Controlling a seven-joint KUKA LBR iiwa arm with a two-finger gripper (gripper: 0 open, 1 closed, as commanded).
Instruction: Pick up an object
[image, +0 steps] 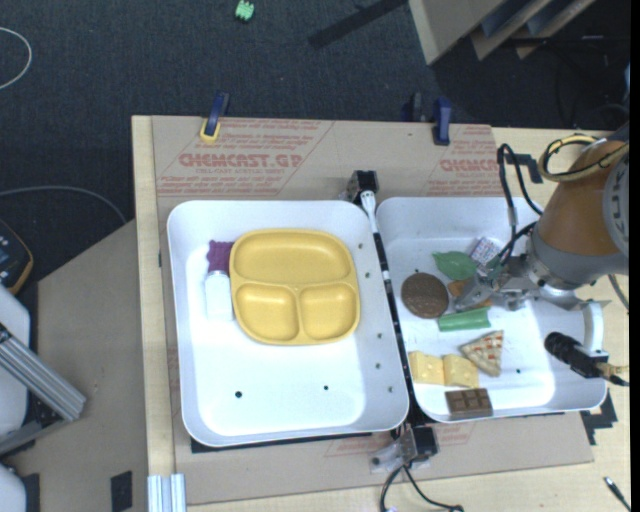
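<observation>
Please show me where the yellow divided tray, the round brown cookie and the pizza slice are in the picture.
yellow divided tray (294, 283): camera view, on its middle ridge.
round brown cookie (425, 295): camera view, on the centre of its top face.
pizza slice (485, 351): camera view, on its topping side.

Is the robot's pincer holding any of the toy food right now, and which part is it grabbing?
I can't tell. The pincer sits low among the food in the right bin, but its tips are too blurred to see.

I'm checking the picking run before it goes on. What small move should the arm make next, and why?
Probably a short drop straight down: the tool sits low in the right bin, amid the green pieces and brown disc, with nothing visibly grasped.
</observation>
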